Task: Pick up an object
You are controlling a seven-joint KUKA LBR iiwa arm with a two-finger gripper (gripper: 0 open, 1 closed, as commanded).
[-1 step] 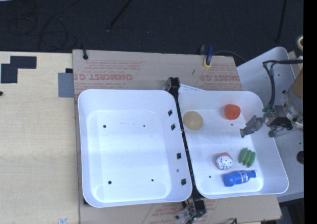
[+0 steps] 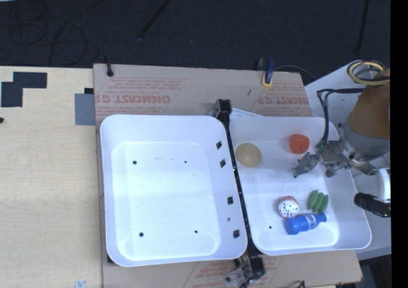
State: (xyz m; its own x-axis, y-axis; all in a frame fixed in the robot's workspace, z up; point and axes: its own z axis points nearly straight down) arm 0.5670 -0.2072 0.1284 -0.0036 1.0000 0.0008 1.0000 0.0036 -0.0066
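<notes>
Orange ball lies in right bin, near the gripper, whose jaws hover just below it, grasping nothing; spread uncertain. Advice: centre over the ball, descend straight, close gently since round things roll away.
</notes>
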